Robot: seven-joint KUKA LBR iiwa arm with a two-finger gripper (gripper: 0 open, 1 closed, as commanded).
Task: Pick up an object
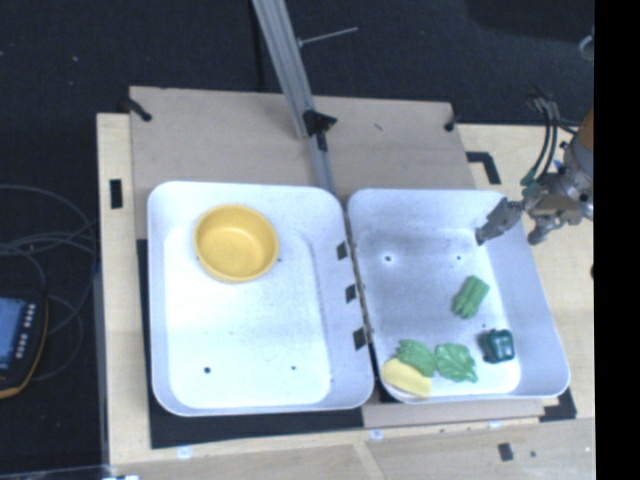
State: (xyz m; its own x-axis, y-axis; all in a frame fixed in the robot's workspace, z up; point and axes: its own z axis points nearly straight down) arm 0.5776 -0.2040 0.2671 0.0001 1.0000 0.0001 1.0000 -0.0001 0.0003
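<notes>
Two shallow white bins side by side on a pale bench (240, 128), dark floor around. Left bin (250, 368): rounded corners, speckled matte floor, mostly bare, with a yellow bowl (237, 242) in the far-left part, round, smooth, well clear of every wall. Right bin (420, 228): same shape, far half open and bare, near half crowded. Along the near wall, a yellow piece (405, 377) at the near-left corner, rounded and glossy, touching a leafy green piece (416, 356) just behind. Beside that, a second leafy green piece (456, 362), lumpy, close to the near rim. Further right, a dark green pepper (497, 345), small, blocky, shiny, near the right wall. A light green piece (469, 296), ribbed and elongated, apart from the rest, toward the right wall with free floor on the left. Gripper (521, 220) at the right bin's far-right rim, above the wall, two dark fingers spread apart, nothing between. Well apart from all the pieces. Grey metal rail (290, 68) slanting down from the top edge to the seam between bins. Small black clips along that seam.
</notes>
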